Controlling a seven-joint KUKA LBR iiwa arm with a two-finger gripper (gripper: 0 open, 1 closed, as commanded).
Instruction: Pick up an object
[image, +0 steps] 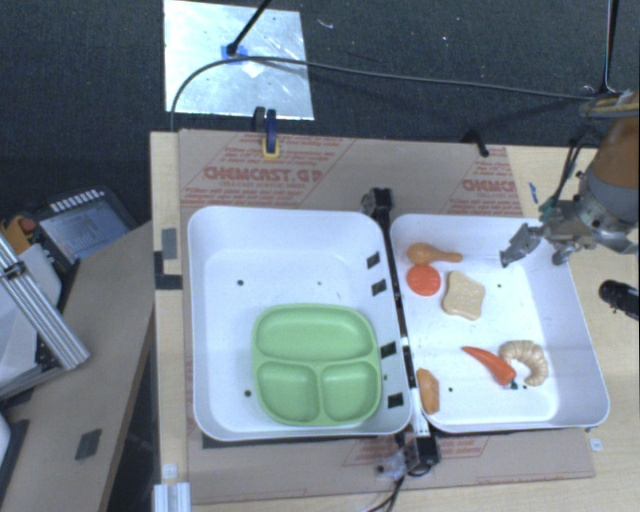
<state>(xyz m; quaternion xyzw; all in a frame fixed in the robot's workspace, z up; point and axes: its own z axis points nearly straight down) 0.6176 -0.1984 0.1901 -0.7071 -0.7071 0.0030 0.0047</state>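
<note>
Green divided plate (317, 363) lies in the left bin (215, 260). Right of this plate, in the right bin (580, 380), are an orange piece (428, 390), a red slice (424, 281), a cracker (464, 296), a red pepper (489, 364) and a shrimp (527, 360). Further right, the gripper (538, 250) hovers with fingers spread, holding nothing.

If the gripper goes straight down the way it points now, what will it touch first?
Probably the bare floor of the right bin near its far right corner. The gripper hangs open above that spot, and the nearest item, the cracker, lies off to the left. Height is hard to judge from this slanted view.
</note>
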